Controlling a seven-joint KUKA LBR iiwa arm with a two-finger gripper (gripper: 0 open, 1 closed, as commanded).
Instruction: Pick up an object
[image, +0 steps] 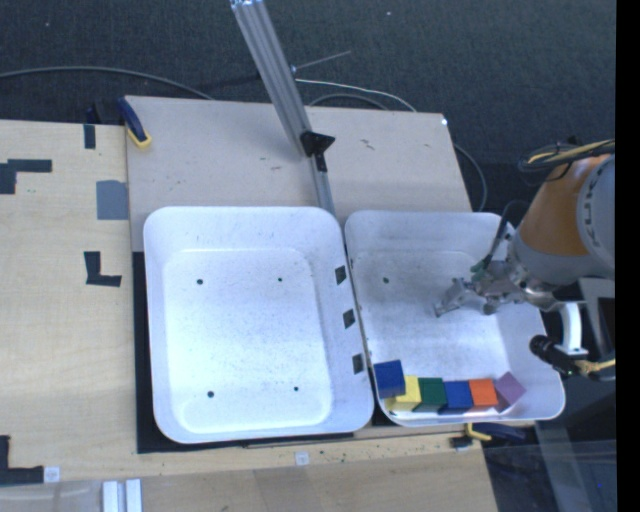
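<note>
My gripper (466, 303) hangs over the middle right of the right bin (420, 235), open, with nothing between its fingers. A row of small blocks lies along that bin's front edge, well below the gripper: a blue block (388, 377), a yellow block (405, 400), a green block (432, 392), a second blue block (458, 396), an orange block (483, 392) and a purple block (510, 387). They touch one another in a tight line.
The left bin (240, 320) sits beside the right one, sharing a raised rim. A slanted metal rail (285, 85) runs from the top down to the bins' junction. The grey and orange arm (565, 225) comes in from the right.
</note>
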